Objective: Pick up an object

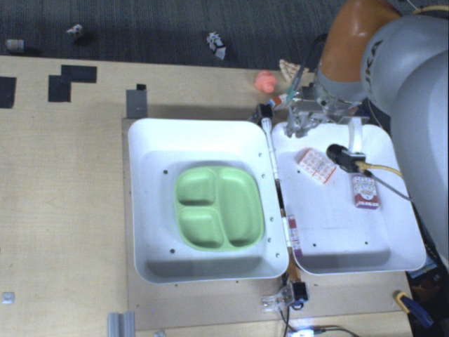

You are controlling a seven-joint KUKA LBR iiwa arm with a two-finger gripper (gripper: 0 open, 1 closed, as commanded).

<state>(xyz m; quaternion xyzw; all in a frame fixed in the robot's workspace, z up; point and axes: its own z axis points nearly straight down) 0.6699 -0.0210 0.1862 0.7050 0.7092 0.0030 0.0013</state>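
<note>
Red-and-white print covers the two small things that lie in the right bin (351,248). The patterned packet (316,166) is a flat rectangle, pale with a fine red grid or lettering too small to read, and it lies turned at an angle on the bin floor in the far left part. The small pouch (365,192) is narrower, with a white upper part and a red lower part, and it lies flat toward the right side, about midway along the bin. The two are near one another but apart. The left bin (151,209) holds one green divided tray (217,206), pale lime plastic with rounded corners and three compartments: two smaller ones on its left side and one long one on its right. It sits flat, roughly in the middle of that bin, clear of the walls. The gripper (303,121) hangs over the far left corner of the right bin, just beyond the patterned packet and apart from it; whether it is spread or pressed together cannot be told from this angle. Above it the orange band (351,37) and the grey arm (414,83) reach in from the right. A pink ball (265,82) rests on the wooden bench (63,209) just past the bins.
</note>
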